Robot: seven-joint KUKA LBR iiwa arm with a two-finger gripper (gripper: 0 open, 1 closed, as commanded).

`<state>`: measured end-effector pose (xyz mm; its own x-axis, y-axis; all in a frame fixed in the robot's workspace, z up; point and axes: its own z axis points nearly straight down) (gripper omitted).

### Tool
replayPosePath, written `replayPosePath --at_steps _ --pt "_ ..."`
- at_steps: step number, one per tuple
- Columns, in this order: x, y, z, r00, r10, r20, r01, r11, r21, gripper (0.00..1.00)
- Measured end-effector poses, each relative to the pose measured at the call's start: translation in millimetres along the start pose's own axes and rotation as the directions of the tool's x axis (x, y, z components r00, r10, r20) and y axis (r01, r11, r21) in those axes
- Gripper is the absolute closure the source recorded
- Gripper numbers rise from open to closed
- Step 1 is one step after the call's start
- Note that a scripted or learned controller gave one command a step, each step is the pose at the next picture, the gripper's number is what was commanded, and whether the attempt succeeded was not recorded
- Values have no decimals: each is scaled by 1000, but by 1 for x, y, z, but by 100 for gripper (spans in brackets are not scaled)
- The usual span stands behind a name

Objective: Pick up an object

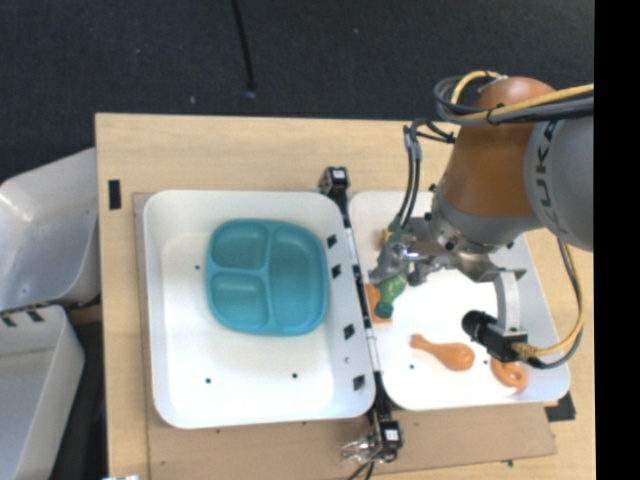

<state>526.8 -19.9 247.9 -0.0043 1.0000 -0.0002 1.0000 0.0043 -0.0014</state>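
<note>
Dark carpet-looking floor surrounds a light wooden bench [250, 148], and on that bench sit two shallow white bins side by side.

Biggest thing in frame is the grey arm [500, 168] with its orange band, coming in from the right and hanging over the right bin [540, 388], with cables looping around it. It covers a good chunk of that bin.

The left bin [180, 368] has just one item in it: a teal divided plate [268, 275] with three compartments, lying flat a bit above the bin's middle, not touching any wall.

The right bin is where the small stuff is. An orange spoon-shaped piece [446, 352] lies flat on the bin floor, toward the near side. Another small orange piece [510, 373] sits further right, partly tucked behind a black fitting on the arm. Up against the divider between the bins there's a small green piece [392, 288] with a little orange piece [381, 306] just below it, touching or nearly so; too small to say what they are.

The gripper [398, 264] is low over the left edge of the right bin, right on top of that green piece. Honestly can't tell from this angle whether the claw is open, closed, or actually got hold of the green thing, it's all a jumble of metal there.
</note>
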Motion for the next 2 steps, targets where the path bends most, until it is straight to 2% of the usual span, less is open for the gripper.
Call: replayPosePath --at_steps 2 --pt "89 -27 -4 1000 -2 -1 2 1000 0 100"
